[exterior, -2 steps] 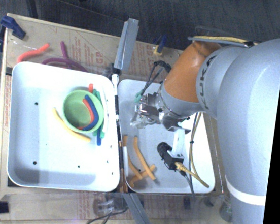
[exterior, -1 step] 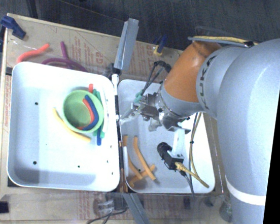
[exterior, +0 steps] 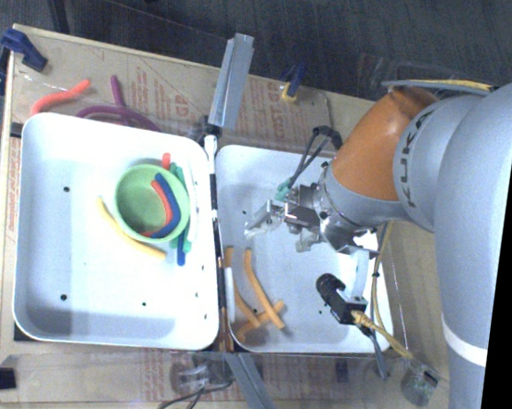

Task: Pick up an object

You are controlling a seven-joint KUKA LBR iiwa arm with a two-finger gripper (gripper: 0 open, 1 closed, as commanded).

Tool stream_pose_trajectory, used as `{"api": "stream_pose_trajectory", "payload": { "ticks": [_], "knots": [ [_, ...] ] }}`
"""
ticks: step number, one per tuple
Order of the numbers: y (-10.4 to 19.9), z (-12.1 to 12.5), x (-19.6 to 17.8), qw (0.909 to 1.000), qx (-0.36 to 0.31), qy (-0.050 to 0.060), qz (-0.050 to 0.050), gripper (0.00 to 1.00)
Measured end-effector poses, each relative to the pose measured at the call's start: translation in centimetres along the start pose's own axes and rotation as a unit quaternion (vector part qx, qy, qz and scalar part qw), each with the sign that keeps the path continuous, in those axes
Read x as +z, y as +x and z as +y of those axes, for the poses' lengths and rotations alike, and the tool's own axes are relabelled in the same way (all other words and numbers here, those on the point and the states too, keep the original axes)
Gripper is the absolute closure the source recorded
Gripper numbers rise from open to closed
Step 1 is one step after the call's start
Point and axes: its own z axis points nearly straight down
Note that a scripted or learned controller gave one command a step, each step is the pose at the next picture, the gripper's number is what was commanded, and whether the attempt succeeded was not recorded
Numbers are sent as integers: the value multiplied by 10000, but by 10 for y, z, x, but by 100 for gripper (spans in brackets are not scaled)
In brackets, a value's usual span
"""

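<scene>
The gripper (exterior: 268, 217) hangs over the right bin (exterior: 349, 347); whether it is wide or narrow cannot be told. Below it, tan wooden sticks (exterior: 257, 300) lie crossed, long axes slanting toward the bin's near-left corner. The left bin (exterior: 56, 304) holds a round green plastic bowl (exterior: 149, 202).

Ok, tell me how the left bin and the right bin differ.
The left bin holds a green bowl with red, blue and yellow pieces; the right bin holds orange-tan sticks near its left front corner. The arm and its pincer hang over the right bin, not the left. Both are shallow, white and side by side.
</scene>
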Motion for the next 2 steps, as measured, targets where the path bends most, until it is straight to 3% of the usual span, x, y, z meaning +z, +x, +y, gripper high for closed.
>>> {"api": "stream_pose_trajectory", "payload": {
  "ticks": [1,2],
  "knots": [
    [-7,-5,97,9992,-405,-17,-24,0],
    [-2,20,105,9986,-531,-56,-52,0]
  ]
}}
